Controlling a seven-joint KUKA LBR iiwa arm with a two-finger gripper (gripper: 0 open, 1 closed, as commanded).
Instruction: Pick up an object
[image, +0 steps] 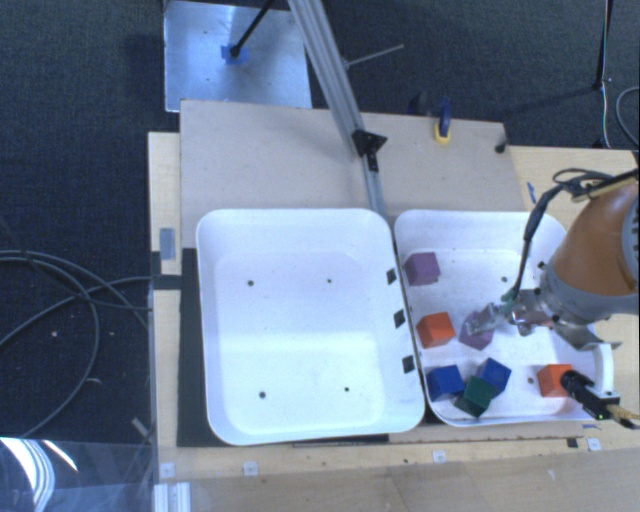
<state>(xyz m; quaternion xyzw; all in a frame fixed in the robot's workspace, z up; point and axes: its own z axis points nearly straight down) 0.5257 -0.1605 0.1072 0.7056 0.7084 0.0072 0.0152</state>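
Note:
The right bin (470, 236) holds several small blocks. A purple block (422, 268) lies near its back left corner and an orange block (435, 328) sits by its left wall. Toward the front are two blue blocks (445, 380) (494, 372), a dark green block (474, 399) and another orange block (552, 380). My gripper (484, 322) reaches in from the right, low over the middle of this bin. A second purple block (477, 339) lies right at its tip, partly covered by it. Whether the block is gripped cannot be made out.
The left bin (215, 300) stands beside the right one, with black clips (399, 318) along the shared wall. A slanted metal pole (345, 100) rises behind the bins. The arm's orange band (600, 250) hangs over the right bin's right edge.

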